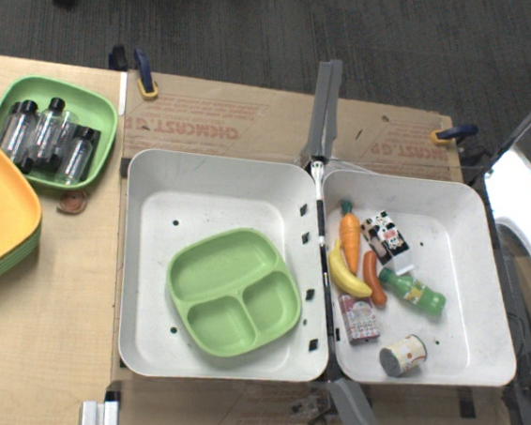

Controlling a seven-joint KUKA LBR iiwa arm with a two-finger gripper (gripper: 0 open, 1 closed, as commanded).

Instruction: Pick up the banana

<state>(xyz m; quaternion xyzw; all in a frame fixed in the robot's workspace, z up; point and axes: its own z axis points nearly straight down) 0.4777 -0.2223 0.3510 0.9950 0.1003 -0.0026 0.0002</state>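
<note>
Banana (348,274) hemmed by carrot (351,236); bin wall (320,260)

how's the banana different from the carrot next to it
The banana is yellow and curved; the carrot is orange, straight and tapered, with a green top. The banana lies lower in the view, slanting from the bin wall toward the middle; the carrot points up the view. Both lie flat on the right bin's left side, close together.

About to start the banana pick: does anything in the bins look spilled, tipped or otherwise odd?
Nothing is spilled or broken. The right bin is crowded: the banana lies against its left wall, touching the carrot, with the green bottle and the small cup lying on their sides. The green plate sits flat in the left bin.
</note>
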